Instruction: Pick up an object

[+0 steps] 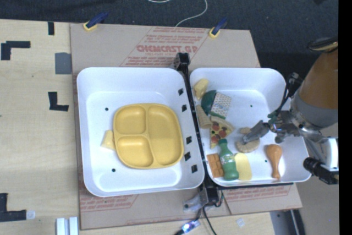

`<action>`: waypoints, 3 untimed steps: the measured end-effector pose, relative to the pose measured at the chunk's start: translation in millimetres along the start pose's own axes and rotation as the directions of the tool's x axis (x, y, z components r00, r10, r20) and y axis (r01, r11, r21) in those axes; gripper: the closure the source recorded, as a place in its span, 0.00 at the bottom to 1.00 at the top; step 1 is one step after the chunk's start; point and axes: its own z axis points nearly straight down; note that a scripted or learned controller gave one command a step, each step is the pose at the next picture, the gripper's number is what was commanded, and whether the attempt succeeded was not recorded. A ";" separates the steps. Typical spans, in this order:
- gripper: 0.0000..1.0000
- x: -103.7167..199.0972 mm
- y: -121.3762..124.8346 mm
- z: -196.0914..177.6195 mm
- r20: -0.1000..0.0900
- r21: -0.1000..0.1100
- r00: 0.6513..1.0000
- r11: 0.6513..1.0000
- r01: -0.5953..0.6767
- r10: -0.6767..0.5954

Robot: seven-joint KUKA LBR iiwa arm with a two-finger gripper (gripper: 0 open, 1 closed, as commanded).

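The right bin [264, 81] holds several toy foods. My gripper [252, 134] reaches in from the right and hovers low, just over a tan round piece [247, 146] near the bin's middle front. A brown drumstick [274, 159] lies to its right. Along the front wall sit a green bottle [227, 161], a yellow block [242, 167] and an orange waffle piece [214, 165]. Nothing is visibly lifted off the bin floor.
A spotted slice [220, 130], a green-and-white pouch [216, 104] and a pale yellow item [201, 87] lie along the right bin's left wall. The left bin [88, 91] holds a yellow divided plate [148, 135] with a pale wedge [106, 140] beside it.
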 end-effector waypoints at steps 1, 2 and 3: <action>0.00 0.0 2.8 -5.2 0.002 -0.011 1.000 1.000 0.003 -0.003; 0.00 -0.6 7.6 57.7 0.001 -0.006 1.000 1.000 0.004 -0.004; 0.00 0.0 8.2 106.0 0.003 -0.013 1.000 1.000 0.003 -0.003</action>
